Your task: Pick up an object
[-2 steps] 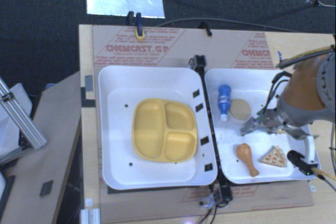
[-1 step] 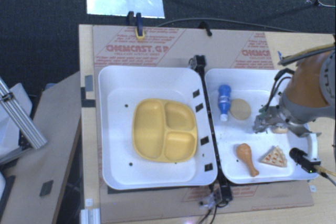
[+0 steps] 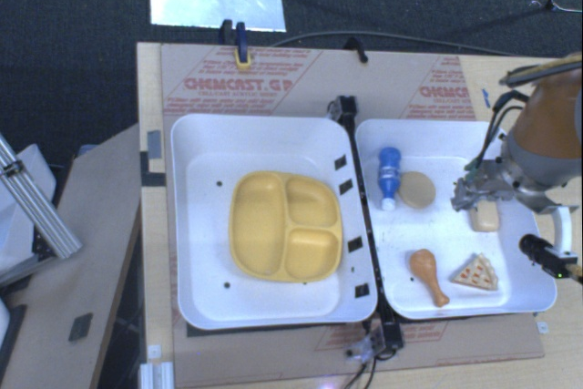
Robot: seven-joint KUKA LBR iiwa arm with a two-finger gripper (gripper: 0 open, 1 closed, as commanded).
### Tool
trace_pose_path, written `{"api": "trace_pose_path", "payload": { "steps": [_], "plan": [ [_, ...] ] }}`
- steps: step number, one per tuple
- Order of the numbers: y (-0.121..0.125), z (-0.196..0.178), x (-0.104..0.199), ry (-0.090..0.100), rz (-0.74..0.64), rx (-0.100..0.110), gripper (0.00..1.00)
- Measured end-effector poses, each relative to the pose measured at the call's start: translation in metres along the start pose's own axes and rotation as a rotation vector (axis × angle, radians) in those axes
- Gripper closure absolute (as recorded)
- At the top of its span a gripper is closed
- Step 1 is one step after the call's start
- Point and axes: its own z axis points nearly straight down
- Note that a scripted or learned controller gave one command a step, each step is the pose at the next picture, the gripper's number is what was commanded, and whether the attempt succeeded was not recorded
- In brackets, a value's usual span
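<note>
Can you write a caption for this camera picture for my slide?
Robot gripper hovers over a pale block beside toy food.

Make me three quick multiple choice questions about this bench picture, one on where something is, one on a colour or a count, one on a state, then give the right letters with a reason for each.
1. Where does the yellow divided plate lie?
A. In the left bin
B. In the right bin
C. On the bare bench

2. What colour is the bottle?
A. Red
B. Green
C. Blue

3. How does the bottle rest?
A. Standing upright on its base
B. Lying on its side
C. Held in the air by the gripper

Answers: 1 A, the plate sits in the middle of the left bin. 2 C, its body is blue with a white band and a white cap end. 3 B, it lies lengthwise on the right bin's floor beside the round tan piece, apart from the gripper, which hangs above the pale block.
</note>
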Motion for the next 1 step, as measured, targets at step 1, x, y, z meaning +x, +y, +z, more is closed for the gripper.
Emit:
{"api": "trace_pose_path", "payload": {
  "steps": [1],
  "plan": [
    [-0.0036,-0.0550,0.0085,0.001,-0.001,0.000,1.00]
  ]
}}
